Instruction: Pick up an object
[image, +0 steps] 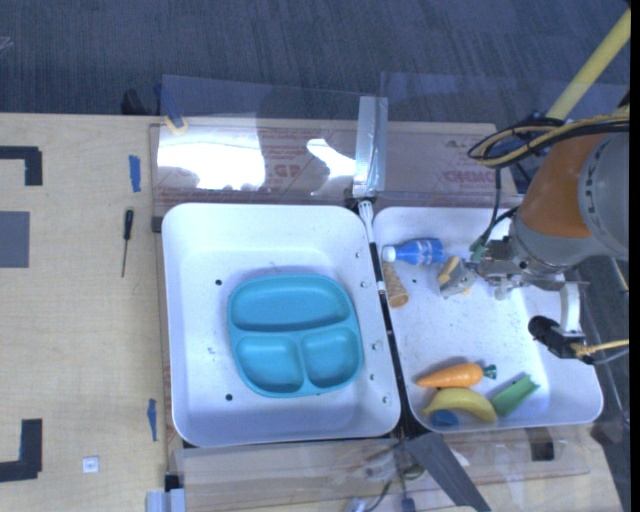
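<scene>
Arm Over the Right Bin, Nothing Picked Up Yet

Bins sat side by side on the bench. The left bin (190, 250) held a blue tray (293, 332) with three parts. The right bin (560, 400) held the small things to pick from. A tan piece (397, 290) lay close to the wall between the bins. A little blue bottle (415, 252) lay on its side near the back. Just beside it hung the gripper (458, 278), low over the bin floor. I could not tell if it was apart or together, and I saw nothing held in it.

To do this step well, I think it should come straight down on one thing, like the bottle, and squeeze its middle.

At the front lay a carrot (455, 376), a banana (462, 404) and a green piece (513, 394), all crowded together. Those looked harder to grab alone. The bin wall stood close too.
</scene>
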